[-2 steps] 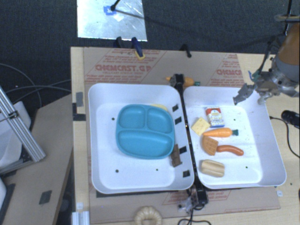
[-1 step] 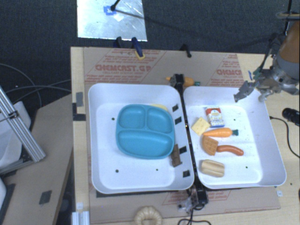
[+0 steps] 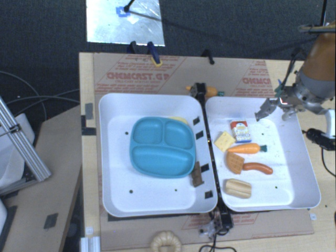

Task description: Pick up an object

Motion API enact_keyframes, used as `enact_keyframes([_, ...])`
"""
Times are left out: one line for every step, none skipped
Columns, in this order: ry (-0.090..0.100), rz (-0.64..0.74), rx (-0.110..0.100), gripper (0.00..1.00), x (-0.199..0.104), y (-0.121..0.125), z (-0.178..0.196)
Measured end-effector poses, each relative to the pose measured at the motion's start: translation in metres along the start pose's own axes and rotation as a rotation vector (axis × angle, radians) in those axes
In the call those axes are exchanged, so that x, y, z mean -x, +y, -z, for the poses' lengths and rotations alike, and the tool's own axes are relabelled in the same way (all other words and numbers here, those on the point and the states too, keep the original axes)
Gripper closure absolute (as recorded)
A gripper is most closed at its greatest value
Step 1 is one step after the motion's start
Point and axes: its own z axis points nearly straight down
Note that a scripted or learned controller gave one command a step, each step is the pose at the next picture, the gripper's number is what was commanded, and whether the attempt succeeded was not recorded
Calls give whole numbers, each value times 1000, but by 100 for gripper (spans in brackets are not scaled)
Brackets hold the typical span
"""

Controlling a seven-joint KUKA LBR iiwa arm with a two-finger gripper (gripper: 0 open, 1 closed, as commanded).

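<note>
My gripper (image 3: 276, 111) hangs over the far right part of the right bin (image 3: 299, 156), its two fingers spread open and nothing between them. Below and left of it lie the toy foods: a small red-and-white carton (image 3: 241, 130), a yellow cheese wedge (image 3: 224, 140), an orange carrot (image 3: 247, 148), a brown cracker (image 3: 234, 163), a red sausage (image 3: 257, 168) and a tan bread roll (image 3: 237, 188). The carton is the nearest item, a short way to the gripper's lower left.
The left bin (image 3: 113, 140) holds a blue divided plate (image 3: 160, 146), with a brown piece (image 3: 197, 175) near the divider. A yellow object (image 3: 209, 92) lies behind the bins. A beige ring (image 3: 167, 241) rests at the bench's front edge.
</note>
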Motion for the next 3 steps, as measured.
enact_keyframes([1,-1,-2,0,0,1,-63])
enact_keyframes([2,-2,3,0,0,3,-108])
enact_keyframes([2,0,15,100,-1,7,-92])
